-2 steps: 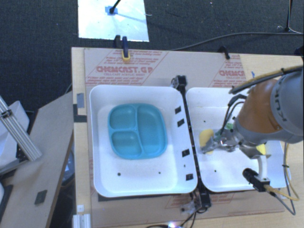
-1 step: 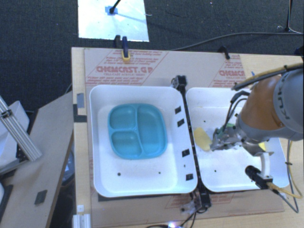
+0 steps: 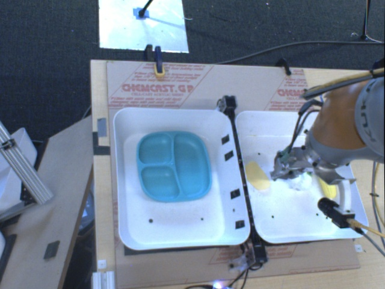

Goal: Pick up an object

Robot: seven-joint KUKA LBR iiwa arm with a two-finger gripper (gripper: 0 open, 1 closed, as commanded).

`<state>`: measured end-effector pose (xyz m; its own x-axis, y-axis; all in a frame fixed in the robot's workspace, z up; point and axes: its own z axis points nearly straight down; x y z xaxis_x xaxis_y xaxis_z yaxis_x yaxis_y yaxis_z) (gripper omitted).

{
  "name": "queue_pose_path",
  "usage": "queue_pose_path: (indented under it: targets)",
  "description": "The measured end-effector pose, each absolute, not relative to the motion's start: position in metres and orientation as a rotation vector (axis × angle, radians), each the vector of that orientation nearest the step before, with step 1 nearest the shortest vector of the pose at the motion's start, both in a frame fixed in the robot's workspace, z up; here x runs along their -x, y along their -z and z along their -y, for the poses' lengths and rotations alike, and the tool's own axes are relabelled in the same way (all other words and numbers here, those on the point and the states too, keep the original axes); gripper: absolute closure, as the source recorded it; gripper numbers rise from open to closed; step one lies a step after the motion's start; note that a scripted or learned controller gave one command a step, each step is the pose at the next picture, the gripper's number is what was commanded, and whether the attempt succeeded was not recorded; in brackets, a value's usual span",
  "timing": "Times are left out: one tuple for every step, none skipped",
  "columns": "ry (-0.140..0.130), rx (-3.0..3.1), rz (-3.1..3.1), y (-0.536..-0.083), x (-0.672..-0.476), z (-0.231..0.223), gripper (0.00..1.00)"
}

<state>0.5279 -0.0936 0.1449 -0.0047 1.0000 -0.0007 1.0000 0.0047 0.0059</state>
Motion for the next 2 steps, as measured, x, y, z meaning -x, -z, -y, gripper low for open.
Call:
queue_pose_path:
  targets:
    - [-0.006,-2.212,-2.224,-0.191,-0.528,0.086,1.00]
    - [-0.007,-2.212,-2.223,-0.245,-0.530,0.086,1.00]
